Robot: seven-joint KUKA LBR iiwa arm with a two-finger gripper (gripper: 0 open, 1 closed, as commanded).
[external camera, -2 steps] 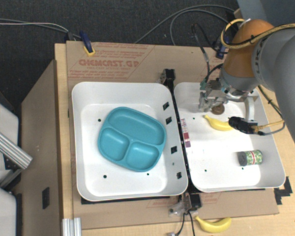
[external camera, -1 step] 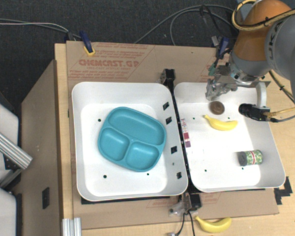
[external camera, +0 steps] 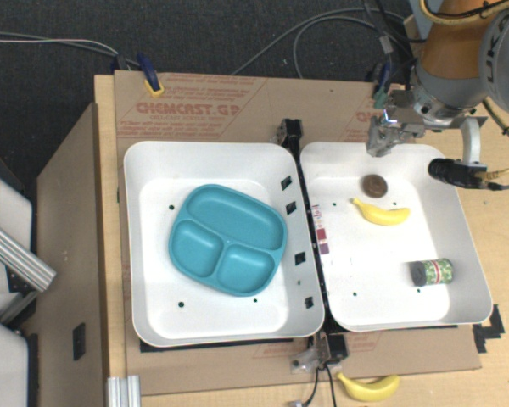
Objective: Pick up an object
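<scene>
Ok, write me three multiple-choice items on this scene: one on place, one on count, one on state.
1. Where does the blue divided plate lie?
A. left bin
B. right bin
C. on the cardboard

2. How many objects lie in the right bin?
A. one
B. three
C. five

3. How does the small can rest?
A. upright
B. on its side
C. in the claw

Answers:
1. A, it sits inside the left bin.
2. B, the brown disc, banana and can.
3. B, its length runs along the bin floor, far from the claw.
</scene>
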